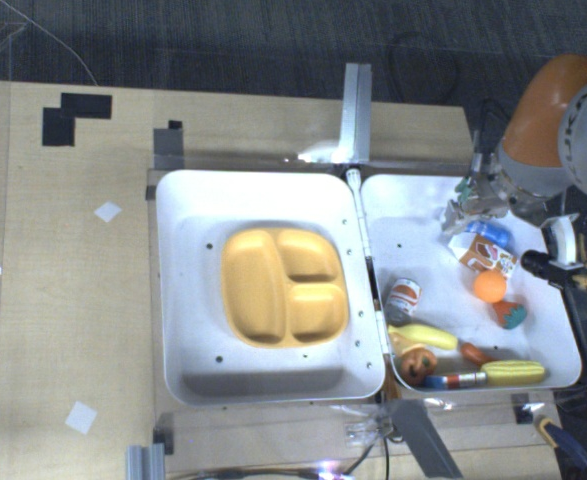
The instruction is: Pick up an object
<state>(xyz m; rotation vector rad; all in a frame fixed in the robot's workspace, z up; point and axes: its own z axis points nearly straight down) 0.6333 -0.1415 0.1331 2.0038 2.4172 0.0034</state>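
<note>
My gripper (465,213) hangs over the far part of the right bin (403,208), just above and left of a blue, white and brown snack packet (487,251). Nothing shows as held. Below the packet lie an orange ball (489,286) and a small red and teal piece (511,314). A small can (403,296) lies near the bin's left wall. Along the near wall are a yellow banana (428,335), a reddish round fruit (417,365), a red and blue marker (455,378) and a yellow corn cob (514,371).
The left bin (188,268) holds a yellow divided tray (281,286) in its middle. A metal divider post (357,118) stands between the bins at the back. The grey arm with its orange band (553,118) comes in from the upper right.
</note>
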